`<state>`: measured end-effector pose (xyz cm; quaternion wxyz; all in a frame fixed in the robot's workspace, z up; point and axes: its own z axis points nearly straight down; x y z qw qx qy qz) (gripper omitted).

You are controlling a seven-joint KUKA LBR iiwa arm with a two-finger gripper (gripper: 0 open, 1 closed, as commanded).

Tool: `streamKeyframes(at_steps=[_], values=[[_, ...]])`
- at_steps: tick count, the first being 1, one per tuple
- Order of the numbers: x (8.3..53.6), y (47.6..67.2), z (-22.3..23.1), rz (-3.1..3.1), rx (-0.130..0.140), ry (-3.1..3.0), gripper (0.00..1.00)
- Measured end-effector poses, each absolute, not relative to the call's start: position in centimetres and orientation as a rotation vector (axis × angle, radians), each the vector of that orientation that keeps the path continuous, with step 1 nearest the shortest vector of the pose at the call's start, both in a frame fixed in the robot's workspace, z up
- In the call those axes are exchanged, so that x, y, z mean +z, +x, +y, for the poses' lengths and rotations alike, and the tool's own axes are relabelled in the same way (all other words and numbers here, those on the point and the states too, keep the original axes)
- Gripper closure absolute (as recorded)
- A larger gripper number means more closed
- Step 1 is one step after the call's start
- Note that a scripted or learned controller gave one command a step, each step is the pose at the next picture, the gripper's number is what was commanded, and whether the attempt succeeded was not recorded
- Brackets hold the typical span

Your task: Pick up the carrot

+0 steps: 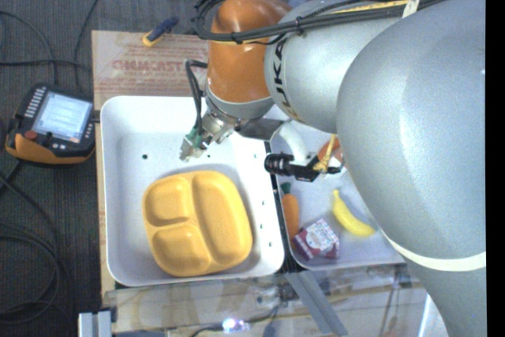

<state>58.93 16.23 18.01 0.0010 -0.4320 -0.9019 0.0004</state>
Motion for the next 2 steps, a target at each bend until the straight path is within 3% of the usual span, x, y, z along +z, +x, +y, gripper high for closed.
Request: streamKeyframes(at_steps=[1, 2], values=[[11.5, 53.0, 17.0, -2.773, -0.036, -1.517, 1.0], [18.3, 50.5, 15.4, -2.805, 0.001, -1.408, 1.0]])
